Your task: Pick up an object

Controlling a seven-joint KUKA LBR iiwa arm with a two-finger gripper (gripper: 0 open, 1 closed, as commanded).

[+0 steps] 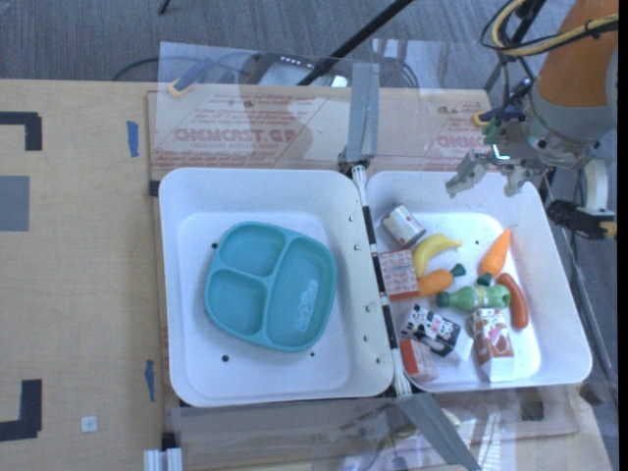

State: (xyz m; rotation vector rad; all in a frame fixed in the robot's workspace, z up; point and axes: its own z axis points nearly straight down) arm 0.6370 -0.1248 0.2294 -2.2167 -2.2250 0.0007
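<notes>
Your pincer (489, 174) hangs spread and holding nothing over the far edge of the right bin (564, 312), so the nearest pick, the small can (401, 225), lies below and to its left, long axis slanting toward the banana (435, 251).

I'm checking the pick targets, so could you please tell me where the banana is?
The banana lies in the right bin, toward its upper middle, just right of the small can and above the small carrot.
</notes>
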